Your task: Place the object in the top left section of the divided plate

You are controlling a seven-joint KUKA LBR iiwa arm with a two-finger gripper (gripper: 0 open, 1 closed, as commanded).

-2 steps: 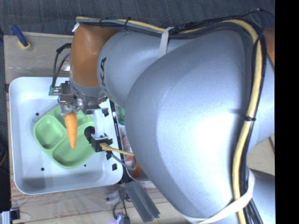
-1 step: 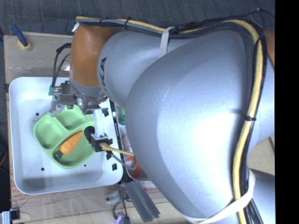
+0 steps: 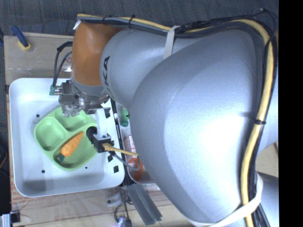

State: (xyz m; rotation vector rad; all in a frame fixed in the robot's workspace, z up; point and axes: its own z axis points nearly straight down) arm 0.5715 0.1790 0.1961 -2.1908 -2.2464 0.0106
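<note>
Green plastic divided plate (image 3: 47, 135) sits in the smooth white bin (image 3: 23, 169); a tapered orange carrot (image 3: 72, 145) lies in its lower section, the metal gripper (image 3: 72, 109) above the plate's upper rim

1. Your grey arm (image 3: 199, 122) fills the right and centre of the frame, reaching leftward.
2. Its orange band (image 3: 90, 51) sits at upper left.
3. Your gripper (image 3: 72, 109) hangs below the band at left centre, pointing down; its tips are hard to make out.
</note>
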